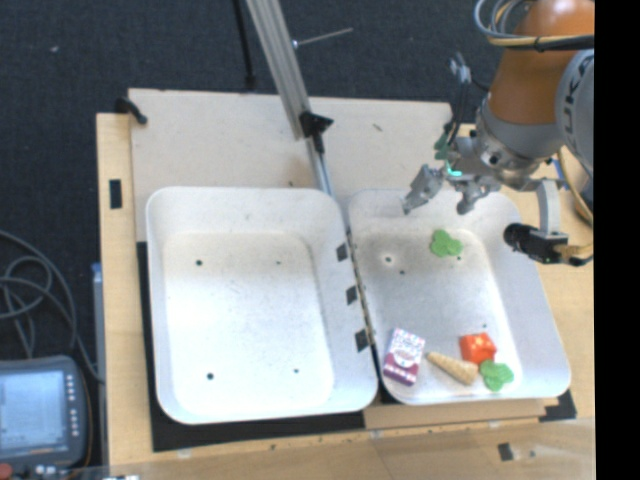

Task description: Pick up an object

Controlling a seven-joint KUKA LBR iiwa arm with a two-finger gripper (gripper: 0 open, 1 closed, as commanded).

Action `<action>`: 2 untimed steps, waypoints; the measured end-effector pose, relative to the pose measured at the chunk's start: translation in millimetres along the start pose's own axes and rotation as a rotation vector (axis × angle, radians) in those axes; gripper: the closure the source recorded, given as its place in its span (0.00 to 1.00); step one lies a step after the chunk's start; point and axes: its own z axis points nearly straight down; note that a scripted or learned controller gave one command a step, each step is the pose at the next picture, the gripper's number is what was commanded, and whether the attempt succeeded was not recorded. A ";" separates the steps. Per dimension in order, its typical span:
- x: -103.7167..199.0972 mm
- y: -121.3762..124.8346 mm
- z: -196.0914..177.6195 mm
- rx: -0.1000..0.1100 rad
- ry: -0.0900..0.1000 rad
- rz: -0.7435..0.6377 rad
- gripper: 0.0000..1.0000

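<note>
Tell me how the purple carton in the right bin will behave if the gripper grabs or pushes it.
The carton looks like a small boxy pack lying flat, so it probably slides rather than rolls. Its flat sides should suit a two-finger pinch, though it may be light and crushable. It lies close to the bin's left wall and beside the cone, so a push could jam it.

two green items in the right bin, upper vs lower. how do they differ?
The upper green item lies alone in the right bin, just below the tool; the lower green item sits at the near edge, touching the red block beside the cone. The upper looks slightly larger and flatter. Both are bright green, small and lumpy.
</note>
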 end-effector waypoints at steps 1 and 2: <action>2.3 0.3 42.4 0.004 -0.002 0.002 0.00; -1.3 -4.9 104.9 0.007 -0.002 0.004 0.00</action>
